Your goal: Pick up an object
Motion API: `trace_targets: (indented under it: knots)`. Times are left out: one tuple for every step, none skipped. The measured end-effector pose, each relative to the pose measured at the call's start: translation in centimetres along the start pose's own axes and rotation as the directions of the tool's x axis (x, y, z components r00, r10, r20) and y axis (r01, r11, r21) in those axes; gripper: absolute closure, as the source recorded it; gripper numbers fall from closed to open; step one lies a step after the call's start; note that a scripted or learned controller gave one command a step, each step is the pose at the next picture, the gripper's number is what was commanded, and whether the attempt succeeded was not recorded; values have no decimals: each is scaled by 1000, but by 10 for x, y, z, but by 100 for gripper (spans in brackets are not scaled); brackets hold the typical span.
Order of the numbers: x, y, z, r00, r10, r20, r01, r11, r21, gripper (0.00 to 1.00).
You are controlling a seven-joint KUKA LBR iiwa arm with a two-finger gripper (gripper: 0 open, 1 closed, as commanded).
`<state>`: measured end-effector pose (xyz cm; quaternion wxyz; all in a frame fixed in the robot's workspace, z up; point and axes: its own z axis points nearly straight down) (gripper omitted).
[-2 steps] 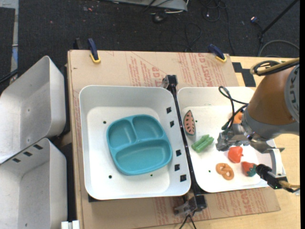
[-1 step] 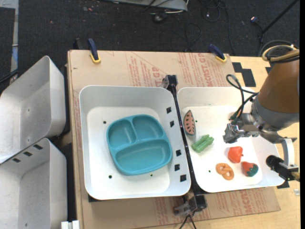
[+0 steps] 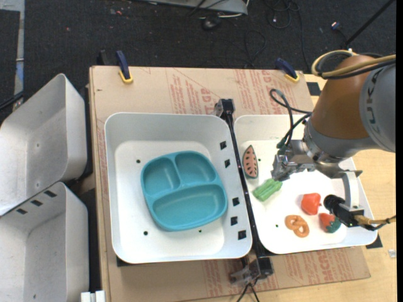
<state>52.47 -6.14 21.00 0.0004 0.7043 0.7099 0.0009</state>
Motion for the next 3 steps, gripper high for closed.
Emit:
trace_targets:
  knots:
    - [36,27,-7,1000,1,0,-1,1000,-1,100]
    - [93,56,-15,1000,-1,-1,1,1000,-2,100]
    - [144,74,-25,1000,0,-1,0,1000,-1,100]
